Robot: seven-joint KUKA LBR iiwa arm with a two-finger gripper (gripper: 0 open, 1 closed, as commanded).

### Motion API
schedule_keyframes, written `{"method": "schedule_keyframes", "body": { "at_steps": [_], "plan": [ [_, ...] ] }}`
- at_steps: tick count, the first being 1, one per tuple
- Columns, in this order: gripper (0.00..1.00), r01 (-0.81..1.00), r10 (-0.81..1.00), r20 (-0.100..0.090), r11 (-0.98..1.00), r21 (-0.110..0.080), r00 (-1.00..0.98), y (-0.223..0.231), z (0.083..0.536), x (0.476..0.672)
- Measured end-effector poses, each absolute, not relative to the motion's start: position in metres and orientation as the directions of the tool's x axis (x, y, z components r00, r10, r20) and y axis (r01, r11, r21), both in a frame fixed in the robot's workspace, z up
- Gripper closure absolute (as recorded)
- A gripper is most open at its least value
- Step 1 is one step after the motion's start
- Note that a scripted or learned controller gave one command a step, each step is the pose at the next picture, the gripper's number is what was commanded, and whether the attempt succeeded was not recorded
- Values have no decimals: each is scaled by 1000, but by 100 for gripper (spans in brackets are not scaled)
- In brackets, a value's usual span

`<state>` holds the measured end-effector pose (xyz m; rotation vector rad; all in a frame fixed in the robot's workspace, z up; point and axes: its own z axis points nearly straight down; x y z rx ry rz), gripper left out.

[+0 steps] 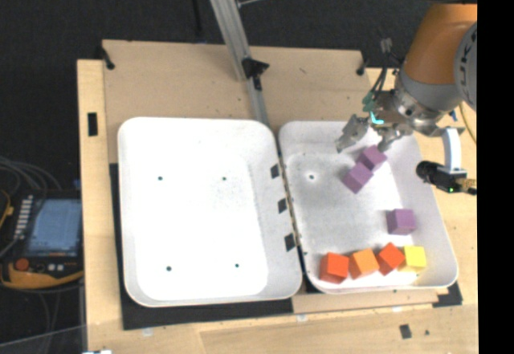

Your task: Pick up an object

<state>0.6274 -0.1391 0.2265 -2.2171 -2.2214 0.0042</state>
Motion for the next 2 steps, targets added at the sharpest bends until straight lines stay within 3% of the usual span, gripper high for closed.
{"method": "schedule_keyframes", "body": {
  "at_steps": [1, 2],
  "plan": [
    [0, 1000, 1000, -1, 3, 1, -3, -139, 229, 628],
    [0, 1000, 1000, -1, 0, -4, 0, -148, 181, 633]
  ]
}}
